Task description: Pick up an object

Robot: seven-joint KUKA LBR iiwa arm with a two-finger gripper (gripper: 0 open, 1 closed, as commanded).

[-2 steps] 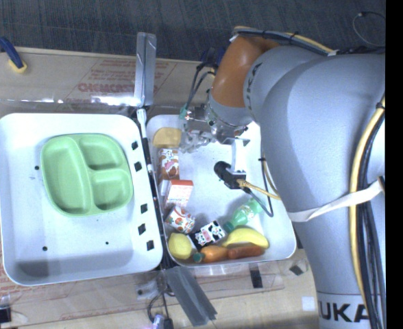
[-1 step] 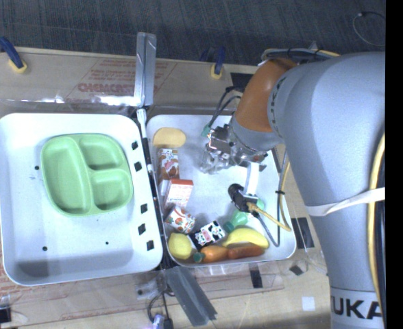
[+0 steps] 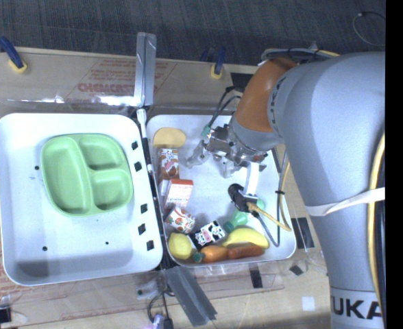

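Here the pincer (image 3: 215, 157) hangs over the upper part of the right bin (image 3: 275, 252), fingers spread wide with nothing between them, while the toys sit near the bin's left and lower edges: banana (image 3: 247, 237), carrot (image 3: 214, 253), lemon (image 3: 179, 246)

Bright, even overhead light washes the white left bin (image 3: 9, 184) to a mild glare, shadows stay soft, and detail looks slightly grainy throughout.
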